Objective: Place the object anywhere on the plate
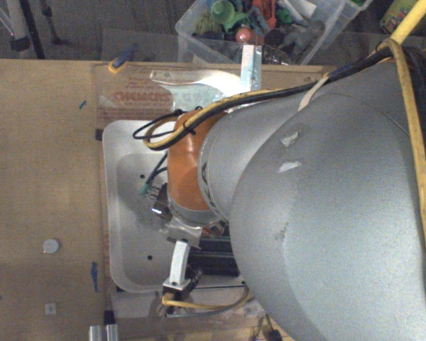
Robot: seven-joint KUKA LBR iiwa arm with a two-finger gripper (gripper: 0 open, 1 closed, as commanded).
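my arm (pixel 319 190) hangs low over the white bin (pixel 124 190), blocking it. i can't tell the claw's state, or which way the object or plate lies.

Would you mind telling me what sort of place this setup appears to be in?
Probably a robotics lab: a large grey arm with an orange band reaches over a shallow white bin on a wooden bench, near a clear plastic tub of colourful toys.

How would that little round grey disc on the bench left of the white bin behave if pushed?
The grey disc looks flat and small, so it would probably slide rather than roll. It seems light, likely skidding easily on the smooth bench. Its low profile may make pinching it hard.
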